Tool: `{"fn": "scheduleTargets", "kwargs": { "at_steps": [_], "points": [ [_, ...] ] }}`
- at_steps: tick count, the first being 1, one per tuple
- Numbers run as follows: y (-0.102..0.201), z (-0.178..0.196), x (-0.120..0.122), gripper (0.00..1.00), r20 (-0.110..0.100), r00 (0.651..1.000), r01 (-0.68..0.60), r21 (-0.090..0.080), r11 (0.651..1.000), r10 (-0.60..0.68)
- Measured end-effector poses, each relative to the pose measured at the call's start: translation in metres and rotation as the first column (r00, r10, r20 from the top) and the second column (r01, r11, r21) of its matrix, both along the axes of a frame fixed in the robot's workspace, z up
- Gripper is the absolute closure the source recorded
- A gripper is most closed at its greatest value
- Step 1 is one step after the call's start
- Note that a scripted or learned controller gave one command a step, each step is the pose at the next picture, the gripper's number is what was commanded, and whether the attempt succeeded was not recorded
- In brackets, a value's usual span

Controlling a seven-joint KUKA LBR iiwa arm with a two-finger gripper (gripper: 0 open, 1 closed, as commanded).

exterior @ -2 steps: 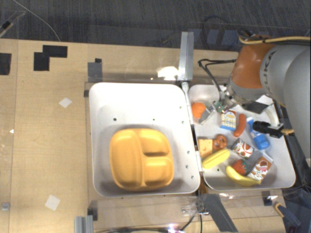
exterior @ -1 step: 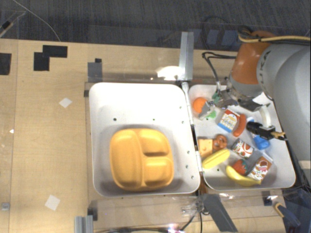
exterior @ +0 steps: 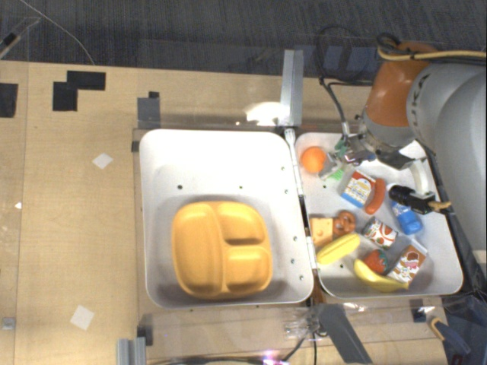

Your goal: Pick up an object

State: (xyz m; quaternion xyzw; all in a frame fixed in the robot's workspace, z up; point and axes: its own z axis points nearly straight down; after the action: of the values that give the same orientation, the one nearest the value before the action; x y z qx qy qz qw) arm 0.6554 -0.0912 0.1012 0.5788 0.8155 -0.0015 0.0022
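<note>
**Camera view.** The single arm enters from the right of the view, and its gripper (exterior: 342,157) is lowered into the far end of the right bin (exterior: 449,280). From this angle it cannot be told whether the gripper is released or clenched, and nothing is seen held in it.

- **Nearest object:** an orange ball (exterior: 313,159) lies just beside the gripper, toward the divider between the bins. It is round, so it has no long axis to line up with.
- **Next nearest:** a small blue-and-white carton (exterior: 356,188) lies near the gripper on its near side. Its long axis is slanted, and a red item (exterior: 373,196) touches it.
- **Farther toward the near edge of the view:** a brown pretzel-like piece (exterior: 345,221), a yellow oblong toy (exterior: 337,248) and a banana (exterior: 378,277) lie in a loose heap, well apart from the gripper.
- **Left bin:** across the divider from the gripper, the left bin (exterior: 160,158) holds a yellow divided tray (exterior: 221,247).

By judgement, the ball is the likeliest target. The coming move turns on a short sideways shift toward the divider. The ball could roll away when touched.
</note>
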Motion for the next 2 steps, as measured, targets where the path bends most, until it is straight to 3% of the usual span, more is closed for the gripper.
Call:
{"fn": "scheduleTargets", "kwargs": {
  "at_steps": [1, 2],
  "points": [
    [0.001, 0.013, 0.002, 1.00, 0.007, 1.000, -0.006, -0.002, 1.000, 0.006],
    [0.078, 0.088, -0.074, 1.00, 0.010, 0.990, 0.139, 0.009, 0.990, -0.139]
  ]
}}
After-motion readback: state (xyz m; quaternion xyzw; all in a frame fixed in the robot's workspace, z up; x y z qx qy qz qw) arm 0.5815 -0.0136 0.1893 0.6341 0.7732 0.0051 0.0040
